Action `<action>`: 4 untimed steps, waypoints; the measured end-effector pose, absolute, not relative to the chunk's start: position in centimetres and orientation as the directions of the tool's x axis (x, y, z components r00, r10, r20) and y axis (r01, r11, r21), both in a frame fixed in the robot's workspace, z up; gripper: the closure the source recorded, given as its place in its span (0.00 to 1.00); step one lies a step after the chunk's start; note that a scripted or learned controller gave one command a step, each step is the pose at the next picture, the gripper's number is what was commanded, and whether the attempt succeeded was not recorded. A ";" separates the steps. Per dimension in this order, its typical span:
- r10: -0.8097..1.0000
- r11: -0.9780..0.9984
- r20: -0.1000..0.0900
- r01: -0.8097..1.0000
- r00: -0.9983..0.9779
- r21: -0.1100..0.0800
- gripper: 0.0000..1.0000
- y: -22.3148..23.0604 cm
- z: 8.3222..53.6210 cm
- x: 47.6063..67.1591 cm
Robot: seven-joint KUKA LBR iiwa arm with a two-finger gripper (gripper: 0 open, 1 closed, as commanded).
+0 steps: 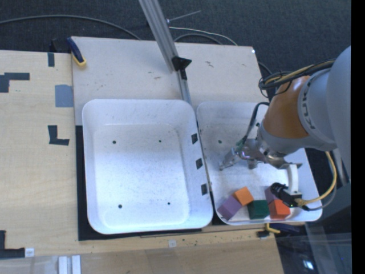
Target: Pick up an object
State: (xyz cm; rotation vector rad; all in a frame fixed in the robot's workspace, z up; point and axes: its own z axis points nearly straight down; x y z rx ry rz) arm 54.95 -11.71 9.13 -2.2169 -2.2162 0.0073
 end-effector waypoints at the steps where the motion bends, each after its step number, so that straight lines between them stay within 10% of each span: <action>1: 1.000 0.000 -0.003 1.000 0.000 0.006 0.00 -15.0 24.6 55.7; 2: 1.000 0.004 0.003 1.000 -0.004 -0.011 0.00 -10.0 16.1 54.1; 3: 1.000 0.005 0.001 1.000 -0.005 0.001 0.00 -7.4 19.3 55.1; 4: 1.000 0.002 0.000 1.000 -0.002 0.006 0.00 -6.4 30.9 48.8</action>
